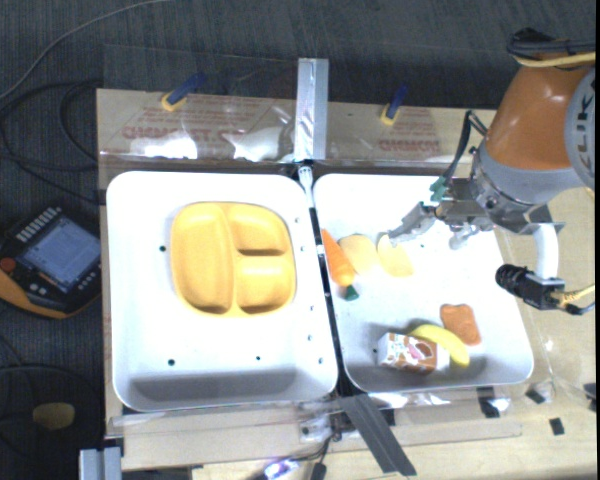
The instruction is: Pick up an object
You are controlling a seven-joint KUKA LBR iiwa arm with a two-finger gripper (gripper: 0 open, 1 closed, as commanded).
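- The gripper (pixel 427 226) hung over the upper middle of the right bin (pixel 500 363), its two fingers spread apart with nothing between them.
- One finger (pixel 402 227) pointed left and down toward a pale yellow piece (pixel 395 260) lying just below its tip — whether the two touched could not be told.
- Just left of that piece sat a pale round fruit (pixel 353 251), and against the bin's left wall lay a carrot (pixel 336 261) with a green end, tilted along the wall.
- Toward the lower right of the frame, still inside the right bin, a small printed carton (pixel 410 352) lay beside a banana (pixel 442 342), the two touching; an orange-red piece (pixel 461 321) rested just above the banana.
- The left bin (pixel 140 368) held a yellow divided tray (pixel 233 257) — three compartments, lying flat in the centre.
- The arm (pixel 535 128), with its orange band, entered from the upper right of the frame.
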